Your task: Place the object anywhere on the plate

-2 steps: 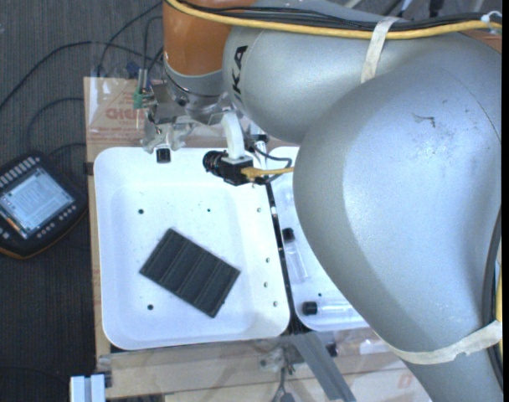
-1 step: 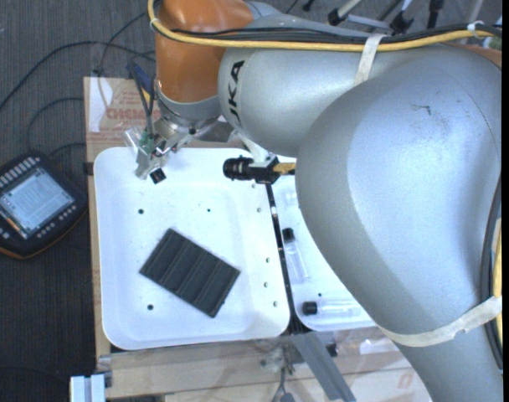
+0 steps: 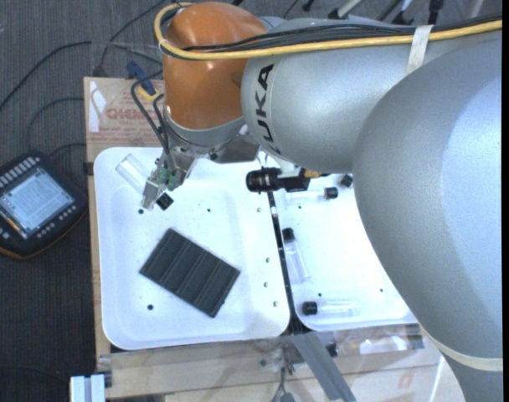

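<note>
Gripper [image 3: 156, 193] hangs over the far-left part of the left bin [image 3: 120, 325], fingers clamped on a small dark object [image 3: 163, 200] with a green bit above it. Dark ribbed plate [image 3: 189, 272] lies flat and skewed near the bin's middle, well apart from the gripper. Risk: the hold looks slight, so the piece may slip free short of the plate, or land on its ribs and skid off. A clear tube [image 3: 130, 171] sits just beside the gripper. Right bin [image 3: 388, 312] holds clear tubes with black caps. White bins on a wooden bench; dark carpet, cables, a handheld pendant [image 3: 28, 201] at left.
</note>
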Controlling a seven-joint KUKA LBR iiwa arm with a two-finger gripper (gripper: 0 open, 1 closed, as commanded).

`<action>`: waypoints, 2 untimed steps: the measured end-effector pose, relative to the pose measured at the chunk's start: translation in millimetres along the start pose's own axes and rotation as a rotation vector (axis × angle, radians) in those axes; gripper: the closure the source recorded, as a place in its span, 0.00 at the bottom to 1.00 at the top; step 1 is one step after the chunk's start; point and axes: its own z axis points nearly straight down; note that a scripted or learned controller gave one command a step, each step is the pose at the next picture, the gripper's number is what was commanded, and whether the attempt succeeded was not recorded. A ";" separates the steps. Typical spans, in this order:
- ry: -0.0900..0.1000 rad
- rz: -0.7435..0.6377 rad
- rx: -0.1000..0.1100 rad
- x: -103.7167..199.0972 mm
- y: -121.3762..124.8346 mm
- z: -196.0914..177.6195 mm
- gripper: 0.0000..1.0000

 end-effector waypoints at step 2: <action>-0.003 -0.570 -0.003 -34.2 30.2 3.8 1.00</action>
